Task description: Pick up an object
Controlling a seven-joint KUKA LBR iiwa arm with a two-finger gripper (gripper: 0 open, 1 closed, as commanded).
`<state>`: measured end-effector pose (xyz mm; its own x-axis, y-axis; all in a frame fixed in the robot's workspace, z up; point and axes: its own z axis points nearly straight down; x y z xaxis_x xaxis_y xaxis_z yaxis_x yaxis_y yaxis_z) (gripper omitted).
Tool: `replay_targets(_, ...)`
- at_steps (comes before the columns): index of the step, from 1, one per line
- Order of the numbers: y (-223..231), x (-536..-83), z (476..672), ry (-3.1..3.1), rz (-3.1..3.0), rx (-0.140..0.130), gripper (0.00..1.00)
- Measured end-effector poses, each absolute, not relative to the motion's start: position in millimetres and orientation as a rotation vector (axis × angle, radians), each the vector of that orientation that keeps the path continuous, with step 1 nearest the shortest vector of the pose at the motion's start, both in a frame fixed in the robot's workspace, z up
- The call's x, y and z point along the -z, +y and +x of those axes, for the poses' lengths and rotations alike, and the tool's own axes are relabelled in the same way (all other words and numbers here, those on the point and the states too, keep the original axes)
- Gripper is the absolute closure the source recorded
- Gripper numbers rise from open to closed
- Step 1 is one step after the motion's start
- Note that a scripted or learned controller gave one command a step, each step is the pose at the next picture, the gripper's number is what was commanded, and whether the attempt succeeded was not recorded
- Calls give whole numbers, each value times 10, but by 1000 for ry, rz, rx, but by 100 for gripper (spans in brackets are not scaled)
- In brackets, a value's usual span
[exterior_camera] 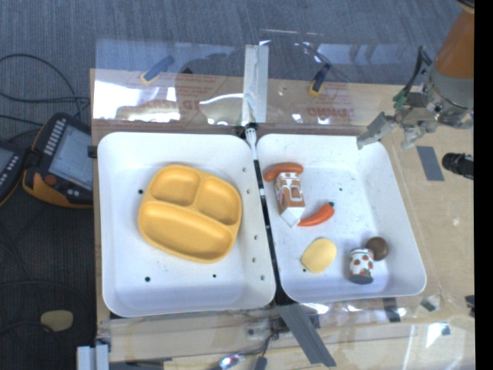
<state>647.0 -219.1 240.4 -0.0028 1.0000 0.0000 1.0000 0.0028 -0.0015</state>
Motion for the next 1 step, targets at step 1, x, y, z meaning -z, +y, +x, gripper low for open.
replay_targets(1,-1550,-1386,6332,-2224,-2217,-4,0)
